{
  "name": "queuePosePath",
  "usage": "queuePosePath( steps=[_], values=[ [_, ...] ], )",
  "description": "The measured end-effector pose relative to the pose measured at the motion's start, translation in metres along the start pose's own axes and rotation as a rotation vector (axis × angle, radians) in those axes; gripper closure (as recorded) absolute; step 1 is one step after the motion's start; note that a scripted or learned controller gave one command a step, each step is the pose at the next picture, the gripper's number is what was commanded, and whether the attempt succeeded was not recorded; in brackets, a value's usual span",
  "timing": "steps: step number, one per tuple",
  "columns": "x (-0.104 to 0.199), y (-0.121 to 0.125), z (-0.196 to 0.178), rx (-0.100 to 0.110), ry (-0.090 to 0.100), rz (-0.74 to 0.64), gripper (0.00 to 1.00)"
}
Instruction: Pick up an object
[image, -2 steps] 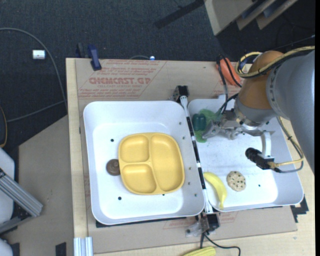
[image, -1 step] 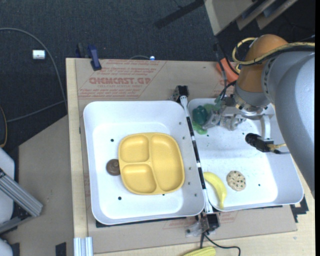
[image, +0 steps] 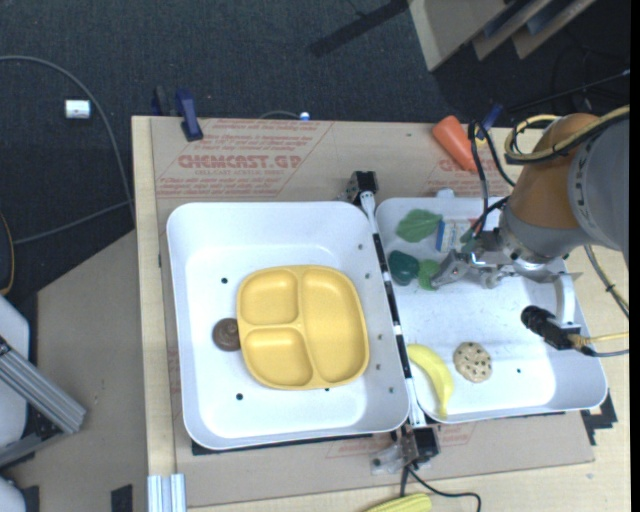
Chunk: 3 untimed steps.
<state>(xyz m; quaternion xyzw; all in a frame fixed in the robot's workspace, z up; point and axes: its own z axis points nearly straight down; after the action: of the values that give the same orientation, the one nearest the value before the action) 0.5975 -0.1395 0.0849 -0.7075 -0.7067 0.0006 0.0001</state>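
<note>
Gripper (image: 447, 273) sits low in the right bin (image: 520, 400), fingers slightly spread, pinching nothing. Green toy (image: 404, 266) lies just left of the fingertips — straddle it squarely before closing, or it'll skid away.

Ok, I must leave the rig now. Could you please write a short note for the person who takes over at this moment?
Gripper: low in the right bin, at its far left part, next to the green items; nothing visibly between its fingers.
Right bin also holds a banana and a cookie near the front.
Left bin: yellow divided plate, with a small brown round object at its left edge.
Done: no object lifted.
Left: grasp one object and raise it.
</note>
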Motion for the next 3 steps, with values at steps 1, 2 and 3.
queuePosePath(
  steps=[1,2,3],
  values=[
    [0.041,0.068,0.000,0.004,-0.001,0.001,0.00],
    [0.040,0.068,-0.011,0.005,-0.004,0.000,1.00],
    [0.040,0.069,-0.021,0.002,-0.006,-0.002,1.00]
  ],
)
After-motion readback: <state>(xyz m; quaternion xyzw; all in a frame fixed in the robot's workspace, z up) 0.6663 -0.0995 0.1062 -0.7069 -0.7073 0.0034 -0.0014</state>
